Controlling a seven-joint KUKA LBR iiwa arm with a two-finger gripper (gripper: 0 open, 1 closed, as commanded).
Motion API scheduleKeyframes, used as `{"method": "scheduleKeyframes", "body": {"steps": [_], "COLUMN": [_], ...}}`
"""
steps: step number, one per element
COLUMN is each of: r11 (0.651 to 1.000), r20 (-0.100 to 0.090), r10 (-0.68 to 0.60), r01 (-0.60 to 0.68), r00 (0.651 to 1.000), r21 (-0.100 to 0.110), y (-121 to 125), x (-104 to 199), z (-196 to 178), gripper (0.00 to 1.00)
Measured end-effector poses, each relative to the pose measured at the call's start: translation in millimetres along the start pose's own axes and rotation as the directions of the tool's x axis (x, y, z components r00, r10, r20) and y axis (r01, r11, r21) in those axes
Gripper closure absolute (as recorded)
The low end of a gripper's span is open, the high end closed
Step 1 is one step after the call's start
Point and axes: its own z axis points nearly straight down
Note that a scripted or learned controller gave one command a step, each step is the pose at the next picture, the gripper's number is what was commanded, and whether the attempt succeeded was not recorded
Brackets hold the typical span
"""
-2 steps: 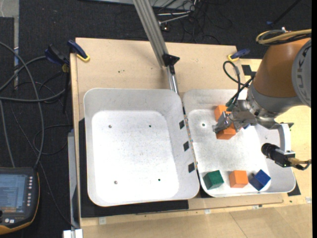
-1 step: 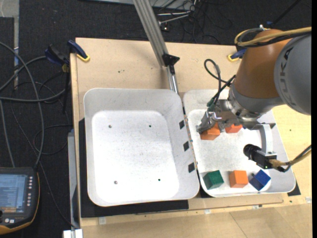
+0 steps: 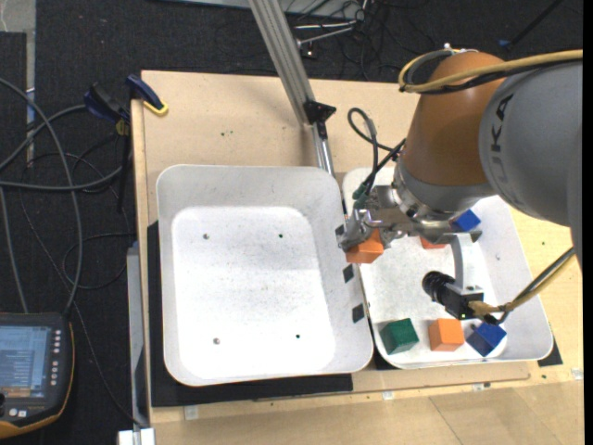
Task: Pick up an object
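Observation:
My gripper (image 3: 365, 240) hangs over the left edge of the right bin (image 3: 519, 248), below the orange wrist band. Its fingers are shut on a small orange block (image 3: 369, 249), which sits between the fingertips just above the bin's rim. Lying loose along the front of the right bin are a green block (image 3: 400, 335), a second orange block (image 3: 447, 333) and a blue block (image 3: 485, 338). Another blue block (image 3: 466, 221) and a reddish piece (image 3: 434, 242) peek out from under the wrist.
The left bin (image 3: 176, 248) lies beside the gripper, its rim touching the right bin's. A slanted metal pole (image 3: 287, 63) crosses the back of the bench. A blue clamp (image 3: 139, 91) sits at the bench's back left corner.

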Motion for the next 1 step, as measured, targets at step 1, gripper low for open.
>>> {"method": "scheduleKeyframes", "body": {"steps": [1], "r11": [1.0], "r20": [0.0], "r10": [0.0], "r01": [0.0], "r00": [1.0], "r21": [0.004], "y": [-12.8], "x": [53.6], "z": [13.9], "gripper": [1.0]}}
